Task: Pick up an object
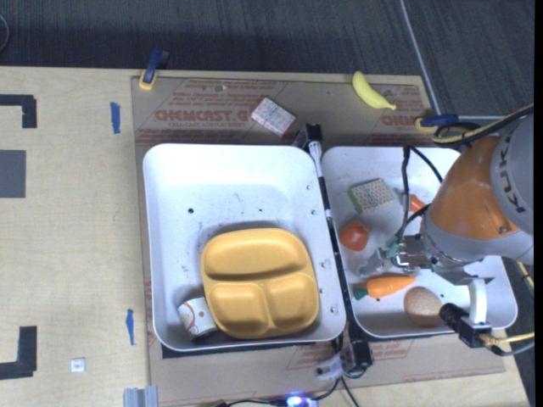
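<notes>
Arm low over the right-hand bin, among the small objects — nothing visibly lifted yet.

The end effector [399,257] sits at the centre-right of the frame, inside the right bin [501,312], just above the toy carrot [386,288] and beside the red tomato [354,236]; its tip is too dark and hidden under the wrist to tell its state. A tan potato-like piece [422,303] lies just right of the carrot, and a green-grey sponge block [372,195] sits toward the bin's upper part. The left bin [170,176] holds a yellow divided tray [259,280] and a small ball [195,314]. The likely trouble — these pieces crowd together, so a descent could land between carrot and tomato, nudge the rounded ones aside, and come up with nothing.
</notes>
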